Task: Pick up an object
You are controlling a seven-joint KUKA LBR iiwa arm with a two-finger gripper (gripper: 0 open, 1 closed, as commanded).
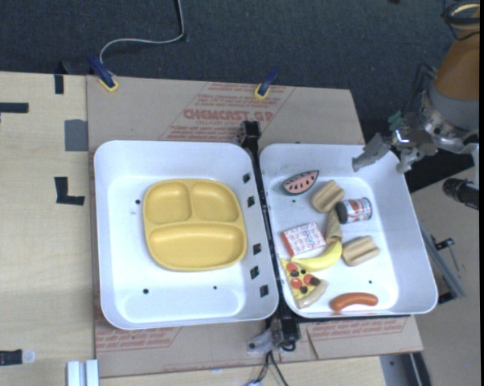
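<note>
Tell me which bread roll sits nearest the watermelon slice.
The upper bread roll, just right of the watermelon slice. The other roll lies lower, past the can.

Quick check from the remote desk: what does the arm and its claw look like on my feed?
The arm is grey with a rounded orange section above the wrist. Below that sits a grey-and-silver wrist block with small dark fittings and a greenish spot. The claw is a slim grey metal piece tapering to a point.
</note>
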